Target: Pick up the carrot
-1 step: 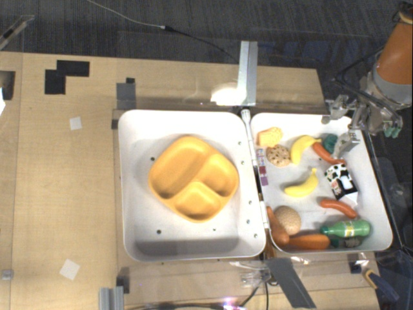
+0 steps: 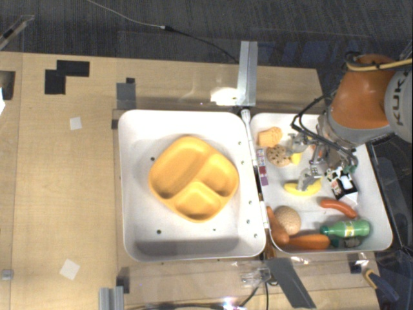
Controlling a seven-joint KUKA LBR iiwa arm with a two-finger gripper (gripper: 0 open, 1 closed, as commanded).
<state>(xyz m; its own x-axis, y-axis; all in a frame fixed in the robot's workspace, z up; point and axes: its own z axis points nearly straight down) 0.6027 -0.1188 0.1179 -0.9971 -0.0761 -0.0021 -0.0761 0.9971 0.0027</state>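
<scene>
In the right bin (image 2: 377, 192), the gripper (image 2: 314, 171) is hanging over the upper middle of the compartment, just above a yellow piece (image 2: 302, 186) that may be a banana. Whether its jaws are apart or together cannot be told, because the wrist and cabling are masking them from above.

The carrot (image 2: 308, 241) is lying along the bin's near wall, below the gripper in the view and slightly to its left. Its long axis is running roughly left to right, close to parallel with that wall. A tan rounded item (image 2: 288, 219) is touching it from above, a green bottle (image 2: 346, 228) is sitting just beside its right end, and a red sausage-like piece (image 2: 338, 206) is lying between the bottle and the gripper.

The approach is therefore a travel toward the near edge, with the jaws set across the carrot's short width. Open room is limited: the wall is crowding one side and the neighbours the other. The left bin (image 2: 129, 192) is holding a yellow divided plate (image 2: 193, 176).
</scene>
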